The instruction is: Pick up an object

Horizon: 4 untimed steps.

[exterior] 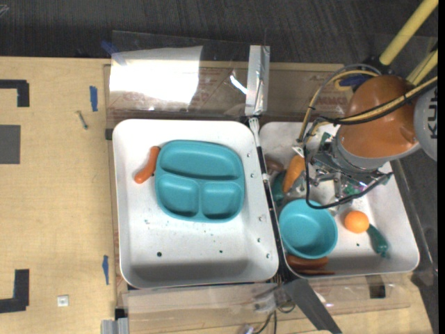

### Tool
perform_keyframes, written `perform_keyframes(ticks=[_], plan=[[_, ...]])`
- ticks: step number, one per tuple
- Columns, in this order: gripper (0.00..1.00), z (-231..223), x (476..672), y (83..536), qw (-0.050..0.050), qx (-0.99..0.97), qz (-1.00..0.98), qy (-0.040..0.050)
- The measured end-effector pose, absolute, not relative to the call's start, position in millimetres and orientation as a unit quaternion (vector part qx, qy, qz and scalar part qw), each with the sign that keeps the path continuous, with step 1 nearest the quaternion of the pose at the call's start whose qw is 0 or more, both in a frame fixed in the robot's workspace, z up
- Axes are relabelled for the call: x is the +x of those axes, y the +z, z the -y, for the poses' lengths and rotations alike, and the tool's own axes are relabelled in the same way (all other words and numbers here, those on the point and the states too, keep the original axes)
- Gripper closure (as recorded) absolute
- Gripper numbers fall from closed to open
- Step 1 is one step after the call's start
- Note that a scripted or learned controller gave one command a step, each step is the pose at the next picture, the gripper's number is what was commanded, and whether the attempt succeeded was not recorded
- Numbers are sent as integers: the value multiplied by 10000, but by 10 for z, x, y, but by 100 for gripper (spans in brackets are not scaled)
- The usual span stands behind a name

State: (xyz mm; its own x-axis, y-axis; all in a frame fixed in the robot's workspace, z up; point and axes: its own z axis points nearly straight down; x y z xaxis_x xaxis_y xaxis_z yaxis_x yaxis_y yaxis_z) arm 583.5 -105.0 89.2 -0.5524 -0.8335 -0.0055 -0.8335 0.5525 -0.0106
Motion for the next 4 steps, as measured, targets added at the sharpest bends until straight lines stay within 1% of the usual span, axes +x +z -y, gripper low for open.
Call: perform_keyframes(ticks=[1, 2, 3, 4], plan=[[0, 1047, 5832, 893, 49, -4730, -8811, -34], [0, 1251, 5314, 1119, 474, -4180, -9067, -302], [0, 1187, 6079, 886, 60, -4567, -8896, -19], [0, 1179, 5277, 891, 55, -4461, -8950, -30]])
